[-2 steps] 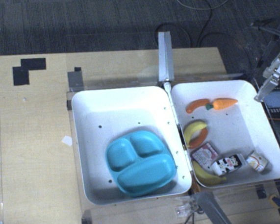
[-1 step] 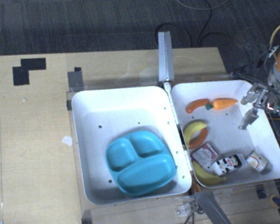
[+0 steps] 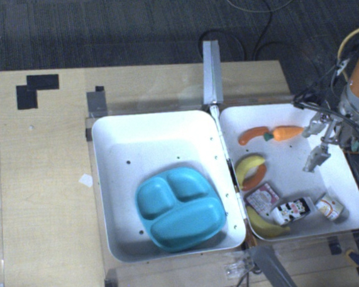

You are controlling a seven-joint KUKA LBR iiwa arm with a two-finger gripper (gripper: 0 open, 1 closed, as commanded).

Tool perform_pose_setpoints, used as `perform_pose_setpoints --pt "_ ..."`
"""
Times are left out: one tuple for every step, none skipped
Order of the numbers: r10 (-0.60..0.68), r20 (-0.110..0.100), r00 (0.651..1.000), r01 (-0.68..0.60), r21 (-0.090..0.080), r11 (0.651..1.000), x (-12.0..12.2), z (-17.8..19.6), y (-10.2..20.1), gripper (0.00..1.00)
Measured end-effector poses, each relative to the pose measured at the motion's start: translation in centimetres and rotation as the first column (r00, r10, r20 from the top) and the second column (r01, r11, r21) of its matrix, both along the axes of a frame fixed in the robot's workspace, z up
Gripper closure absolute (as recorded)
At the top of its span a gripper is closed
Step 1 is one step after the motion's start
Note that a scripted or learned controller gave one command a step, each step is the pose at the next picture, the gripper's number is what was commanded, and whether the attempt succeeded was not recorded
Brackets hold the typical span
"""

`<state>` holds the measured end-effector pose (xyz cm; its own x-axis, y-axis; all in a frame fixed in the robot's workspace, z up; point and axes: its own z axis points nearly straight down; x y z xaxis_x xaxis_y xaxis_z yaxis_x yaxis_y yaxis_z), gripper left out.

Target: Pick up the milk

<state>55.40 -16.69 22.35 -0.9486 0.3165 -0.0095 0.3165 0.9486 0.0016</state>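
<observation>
The milk (image 3: 292, 209) is a small white carton with black cow patches. It lies on its side near the front of the right bin (image 3: 343, 174), resting partly on a yellow banana (image 3: 265, 224). My gripper (image 3: 317, 141) hangs over the right bin's back right part, above and to the right of the milk and well apart from it. Its two fingers (image 3: 316, 158) are spread open with nothing between them.
A pink packet (image 3: 261, 196) touches the milk's left side and a small can (image 3: 330, 208) lies to its right. Two carrots (image 3: 286, 133) lie at the bin's back, with yellow fruit (image 3: 250, 166) near the divider. The left bin (image 3: 114, 152) holds a blue divided plate (image 3: 180, 208).
</observation>
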Motion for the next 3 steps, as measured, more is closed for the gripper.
perform_pose_setpoints --pt "0.173 0.0 0.985 -0.173 -0.001 0.985 6.7 -7.7 0.7 0.0" --pt "-0.027 -0.003 1.0 0.027 0.003 1.0 4.0 -9.1 7.6 0.0" --pt "-0.027 -0.003 1.0 0.027 0.003 1.0 4.0 -9.1 7.6 0.0"
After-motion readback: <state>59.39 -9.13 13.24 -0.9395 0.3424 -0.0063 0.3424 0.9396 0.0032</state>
